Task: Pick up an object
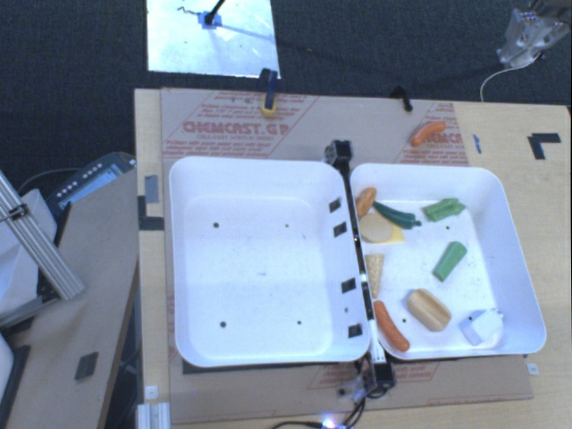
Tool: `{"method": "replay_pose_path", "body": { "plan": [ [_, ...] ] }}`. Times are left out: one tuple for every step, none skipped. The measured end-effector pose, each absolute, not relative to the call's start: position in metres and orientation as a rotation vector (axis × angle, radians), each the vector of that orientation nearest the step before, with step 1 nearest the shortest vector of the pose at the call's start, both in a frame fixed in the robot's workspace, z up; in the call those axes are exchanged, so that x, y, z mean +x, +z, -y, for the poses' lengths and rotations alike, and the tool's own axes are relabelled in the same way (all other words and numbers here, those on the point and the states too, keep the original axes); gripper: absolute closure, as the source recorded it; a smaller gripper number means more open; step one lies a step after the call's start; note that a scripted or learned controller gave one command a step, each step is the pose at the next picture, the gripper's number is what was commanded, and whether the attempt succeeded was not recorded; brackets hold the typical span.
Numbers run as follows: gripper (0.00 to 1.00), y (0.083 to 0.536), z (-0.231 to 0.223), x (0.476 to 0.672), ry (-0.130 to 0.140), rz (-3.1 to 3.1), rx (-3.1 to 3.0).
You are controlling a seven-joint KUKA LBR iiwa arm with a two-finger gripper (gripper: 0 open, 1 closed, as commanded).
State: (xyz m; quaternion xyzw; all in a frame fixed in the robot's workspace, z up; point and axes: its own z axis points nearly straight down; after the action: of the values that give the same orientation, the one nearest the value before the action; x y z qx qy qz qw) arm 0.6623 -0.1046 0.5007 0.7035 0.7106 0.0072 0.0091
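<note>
The right bin (514, 239) holds several toy foods. Along its left wall lie an orange carrot piece (365, 201), a pale yellow round piece (379, 231), a tan cone (374, 273) and a red sausage (391, 325). A dark green pepper (396, 214), a light green leafy piece (444, 209) and a green cucumber (450, 260) lie toward the middle. A brown bun (429, 310) and a white block (483, 326) sit near the front. My gripper (527, 38) hangs high at the top right corner, far beyond the bins and over the dark floor.
The left bin (192, 266) sits beside the right one, joined by a black clipped divider (350, 239). An orange sausage (428, 133) lies on the bench behind the right bin. A yellow and blue clamp (268, 92) stands at the bench's back edge.
</note>
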Motion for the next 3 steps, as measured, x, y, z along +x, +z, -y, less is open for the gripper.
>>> {"method": "replay_pose_path", "body": {
  "plan": [
    [1.00,0.392,0.055,0.667,-0.005,-2.236,2.216],
    [1.00,0.321,-0.012,0.668,-0.003,-2.237,2.213],
    [1.00,0.437,-0.058,0.669,0.021,-2.227,2.204]
  ]
}}
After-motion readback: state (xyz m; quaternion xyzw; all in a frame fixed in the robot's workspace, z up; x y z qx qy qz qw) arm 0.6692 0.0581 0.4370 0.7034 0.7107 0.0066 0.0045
